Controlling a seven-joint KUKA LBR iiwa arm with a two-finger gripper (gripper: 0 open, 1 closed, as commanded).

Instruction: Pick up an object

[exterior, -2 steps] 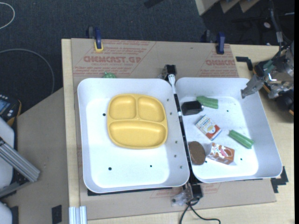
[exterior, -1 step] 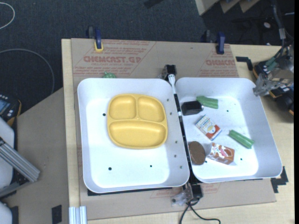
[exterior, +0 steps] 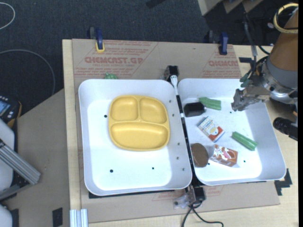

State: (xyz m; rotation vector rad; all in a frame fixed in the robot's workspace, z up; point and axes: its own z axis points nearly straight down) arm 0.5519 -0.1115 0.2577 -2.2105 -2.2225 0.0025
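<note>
Fingers of the gripper point down and to the left over the upper right part of the right bin, but they are too small and dark to tell whether they stand apart or closed, and nothing can be seen between them. Behind them the grey wrist and its orange band slant in from the right edge, above the bin's far corner. Near the tips lies a green piece, with a black block, a small white carton, a second green piece, a brown disc and a red-and-white packet spread lower in that bin, while the yellow divided tray sits in the left bin.
</note>
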